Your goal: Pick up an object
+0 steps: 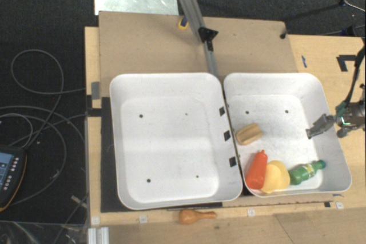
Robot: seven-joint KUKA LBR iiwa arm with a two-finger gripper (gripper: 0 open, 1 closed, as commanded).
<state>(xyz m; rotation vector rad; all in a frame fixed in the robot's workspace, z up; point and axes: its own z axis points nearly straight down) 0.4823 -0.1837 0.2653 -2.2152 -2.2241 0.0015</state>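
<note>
At the right bin's [311, 86] right rim: my claw [318, 126], dark metal, grip width unreadable | bin's front corner: glossy red ketchup bottle [257, 170] touching rounded yellow plastic piece [276, 176], green bottle [305, 171] beside | tan bread roll [249, 134] mid-bin | orange gourd-shaped toy [196, 215] on the wooden counter [246, 46].

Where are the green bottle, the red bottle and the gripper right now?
green bottle [305, 171], camera view, on its body.
red bottle [257, 171], camera view, mid-body.
gripper [318, 126], camera view, at its dark tip over the right bin's right side.
</note>
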